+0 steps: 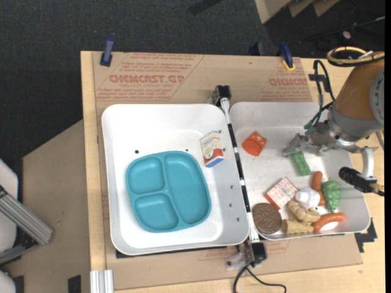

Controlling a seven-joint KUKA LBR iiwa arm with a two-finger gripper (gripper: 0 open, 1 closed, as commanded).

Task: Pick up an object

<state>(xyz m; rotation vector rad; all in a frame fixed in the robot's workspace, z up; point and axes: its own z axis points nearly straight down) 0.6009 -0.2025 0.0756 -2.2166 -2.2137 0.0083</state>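
Observation:
My gripper (300, 146) hangs low over the right bin (269, 118), near its upper right part. Directly below and touching or nearly touching it lies a small green block (300, 163). An orange block (253, 143) rests to the left of the gripper. A heap of toy food sits in the bin's lower right: a pink box (281, 192), a brown round cookie (267, 218), a white piece (305, 197), a red sausage (316, 180), a green vegetable (330, 193), tan pieces (298, 215) and an orange-red piece (328, 223).
The left bin (116, 133) holds a teal divided plate (168, 190) and a small milk carton (212, 148) by its right wall. The grey and orange arm (360, 102) enters over the right bin's far right corner. Cables (348, 57) lie behind the bench.

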